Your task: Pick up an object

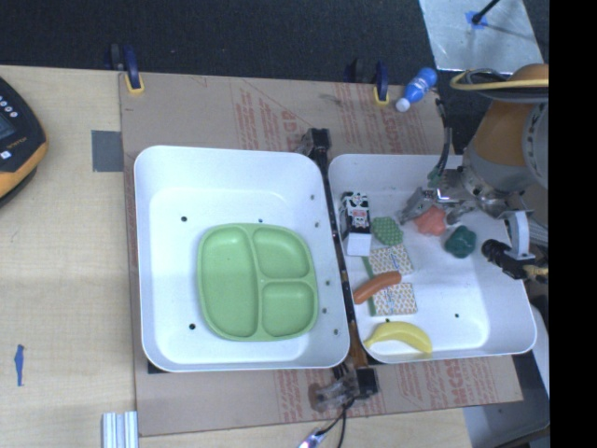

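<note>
My gripper [435,203] hangs over the upper middle of the right bin [504,329], on the grey arm with the orange band [504,129] that comes in from the right. A small salmon-red object [430,221] lies right under the gripper's tip, touching it or very close. A dark green round object [460,242] sits just to its right. Left of the gripper lie a cow-print box [355,211], a white block [359,245], a green patch [387,231], two patterned cards [395,298], an orange sausage [377,286] and a yellow banana [401,337].
The left bin [159,185] holds a light green divided plate [256,281]. Clamps sit between the bins at the back [319,142] and front [347,388]. A blue-capped bottle [416,89] lies behind the right bin. A yellow-black device [14,147] sits at far left.
</note>
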{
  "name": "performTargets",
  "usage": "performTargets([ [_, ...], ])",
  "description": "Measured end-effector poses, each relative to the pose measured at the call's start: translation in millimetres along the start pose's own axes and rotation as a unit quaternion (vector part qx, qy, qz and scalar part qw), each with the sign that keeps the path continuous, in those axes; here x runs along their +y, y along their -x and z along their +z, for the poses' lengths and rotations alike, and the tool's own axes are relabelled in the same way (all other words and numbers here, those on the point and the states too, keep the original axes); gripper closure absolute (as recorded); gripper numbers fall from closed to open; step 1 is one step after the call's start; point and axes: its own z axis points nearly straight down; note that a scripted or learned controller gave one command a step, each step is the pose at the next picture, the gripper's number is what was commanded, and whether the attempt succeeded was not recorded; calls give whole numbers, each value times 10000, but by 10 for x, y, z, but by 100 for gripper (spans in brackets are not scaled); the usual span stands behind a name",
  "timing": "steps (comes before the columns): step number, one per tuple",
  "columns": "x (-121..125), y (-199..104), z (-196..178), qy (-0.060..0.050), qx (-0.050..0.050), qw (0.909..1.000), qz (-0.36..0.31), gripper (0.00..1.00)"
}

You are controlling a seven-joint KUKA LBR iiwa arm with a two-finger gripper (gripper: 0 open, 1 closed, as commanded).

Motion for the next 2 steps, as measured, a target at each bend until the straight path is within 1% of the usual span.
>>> performTargets([
  [1,5,11,-114,1,-5,10000,-14,100],
  [2,-139,-953,-1014,20,3,10000,2,100],
])
